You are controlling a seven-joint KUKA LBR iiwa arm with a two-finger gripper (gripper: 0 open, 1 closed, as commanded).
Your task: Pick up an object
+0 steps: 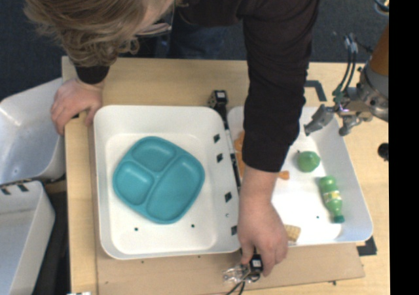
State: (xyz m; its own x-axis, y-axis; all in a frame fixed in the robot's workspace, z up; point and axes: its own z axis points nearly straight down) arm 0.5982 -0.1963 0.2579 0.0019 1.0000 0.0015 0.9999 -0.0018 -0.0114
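Gripper (332,119) hovering with fingers spread, gripping nothing — green ball (308,160) lying just below-left, green bottle (331,199) further below.

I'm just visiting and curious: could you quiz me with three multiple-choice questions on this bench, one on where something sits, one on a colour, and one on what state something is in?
1. Where does the teal plastic divided plate lie?
A. in the left white bin
B. in the right white bin
C. on the bare bench

2. What colour is the small round ball in the right bin?
A. red
B. green
C. blue

3. What is the person's hand doing at the bins' front edge?
A. lifting the plate
B. holding the green bottle
C. reaching down to a small clip at the edge

Answers: 1 A, the plate fills the left bin's floor. 2 B, it is plainly green. 3 C, the fingers are at the clip, away from the plate and bottle.
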